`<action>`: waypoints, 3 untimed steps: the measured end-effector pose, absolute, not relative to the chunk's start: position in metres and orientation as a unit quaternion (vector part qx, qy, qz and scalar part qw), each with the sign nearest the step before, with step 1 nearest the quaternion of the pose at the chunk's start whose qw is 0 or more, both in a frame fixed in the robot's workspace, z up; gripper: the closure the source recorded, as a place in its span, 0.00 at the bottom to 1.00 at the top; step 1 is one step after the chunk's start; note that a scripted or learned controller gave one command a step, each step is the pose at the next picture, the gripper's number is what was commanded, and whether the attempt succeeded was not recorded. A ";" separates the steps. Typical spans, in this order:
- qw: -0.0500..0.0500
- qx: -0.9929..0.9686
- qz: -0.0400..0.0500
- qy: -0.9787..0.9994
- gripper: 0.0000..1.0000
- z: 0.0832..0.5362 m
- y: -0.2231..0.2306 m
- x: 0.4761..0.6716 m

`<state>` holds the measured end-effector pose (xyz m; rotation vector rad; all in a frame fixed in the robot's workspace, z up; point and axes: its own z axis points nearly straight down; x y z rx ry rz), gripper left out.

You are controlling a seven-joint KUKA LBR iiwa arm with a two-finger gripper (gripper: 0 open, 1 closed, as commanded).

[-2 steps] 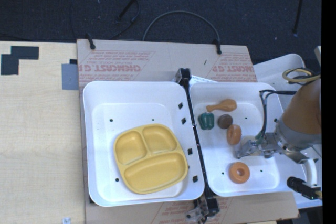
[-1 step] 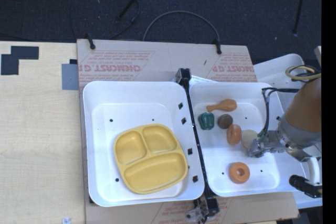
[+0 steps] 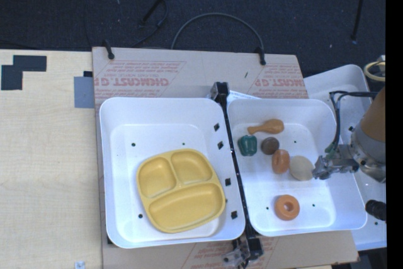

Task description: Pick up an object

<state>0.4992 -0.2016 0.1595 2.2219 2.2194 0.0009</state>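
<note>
The right bin (image 3: 318,115) holds several toy foods: a tan drumstick (image 3: 267,128), a dark green pepper (image 3: 247,145), a brown ball (image 3: 270,145), an orange-brown piece (image 3: 280,161), a pale beige lump (image 3: 301,167) and an orange doughnut (image 3: 287,206). My gripper (image 3: 323,168) hangs low at the bin's right side, right beside the beige lump. The arm's grey wrist and orange band enter from the right edge.
The left bin (image 3: 119,129) carries a yellow divided tray (image 3: 181,189). A black divider clip strip (image 3: 230,160) runs between the bins. Cardboard lies under both bins, and a white surface with cables sits to the right.
</note>
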 end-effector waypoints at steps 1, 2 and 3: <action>0.001 0.708 0.000 0.706 1.00 0.209 -0.207 0.491; 0.000 0.707 0.000 0.708 1.00 0.230 -0.208 0.492; -0.002 0.705 0.000 0.709 1.00 0.240 -0.157 0.495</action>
